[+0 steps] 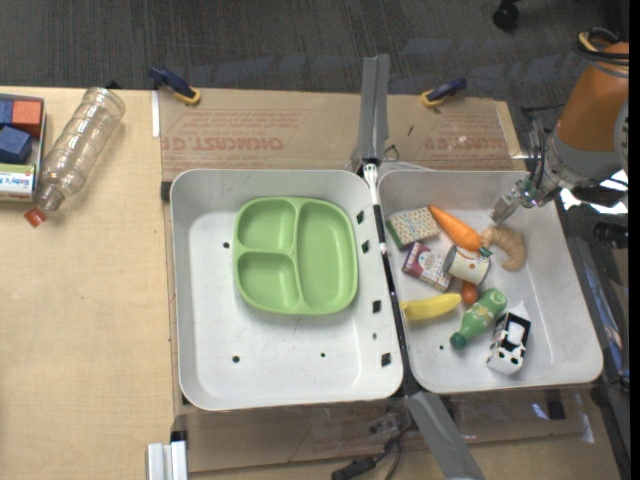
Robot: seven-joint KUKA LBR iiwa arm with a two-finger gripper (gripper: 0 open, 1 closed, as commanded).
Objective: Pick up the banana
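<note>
banana (432, 308) | being crowded by bottle (478, 319), near bin wall (392, 268) | pincer (515, 201) hovering apart; opening cannot be told

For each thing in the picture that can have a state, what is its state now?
banana: lying flat in the right bin, not gripped
pincer: above the bin's far right part, apart from the banana
green plate: right way up in the left bin, compartments bare
plastic bottle: on its side on the bench, cap on
green toy bottle: lying tilted beside the banana
carrot: lying flat
</note>
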